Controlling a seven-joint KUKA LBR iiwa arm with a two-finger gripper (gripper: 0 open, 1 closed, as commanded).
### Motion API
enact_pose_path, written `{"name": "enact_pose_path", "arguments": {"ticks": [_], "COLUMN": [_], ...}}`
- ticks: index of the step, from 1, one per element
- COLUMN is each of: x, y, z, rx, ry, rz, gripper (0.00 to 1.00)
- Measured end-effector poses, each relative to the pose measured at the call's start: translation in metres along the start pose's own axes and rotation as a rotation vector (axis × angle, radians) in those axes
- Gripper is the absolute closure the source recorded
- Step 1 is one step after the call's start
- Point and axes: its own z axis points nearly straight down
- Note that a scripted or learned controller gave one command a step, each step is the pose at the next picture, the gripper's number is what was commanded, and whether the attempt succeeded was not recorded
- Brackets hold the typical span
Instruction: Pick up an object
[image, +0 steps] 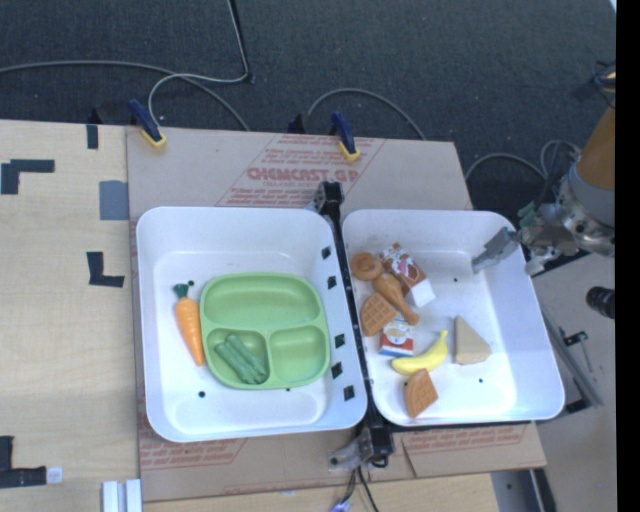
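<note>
Dk carpet floor w/ cables; light wood bench, cardboard sheet.

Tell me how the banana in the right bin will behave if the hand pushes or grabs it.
The banana looks like a small, glossy plastic toy, so probably stiff, light and a bit slippery. Its curved shape suggests it would spin or rock when pushed rather than slide straight. It lies against the carton and close to the wedge, so a push would likely shift those too.

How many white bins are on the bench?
2: the left bin, with a green tray and a carrot, and the right bin, with toy food.
</note>
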Motion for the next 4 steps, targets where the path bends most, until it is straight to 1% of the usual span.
{"name": "enact_pose_path", "arguments": {"ticks": [1,2,3,4], "x": [0.058,0.079,0.105,0.105], "y": [-0.035,-0.070,-0.083,-0.012], "z": [0.086,0.150,0.156,0.156], "rx": [0.002,-0.007,-0.008,-0.007], "ry": [0.001,0.000,-0.003,-0.002], "rz": [-0.001,0.000,0.001,-0.001], "gripper": [0.00,0.00,0.00,0.00]}}
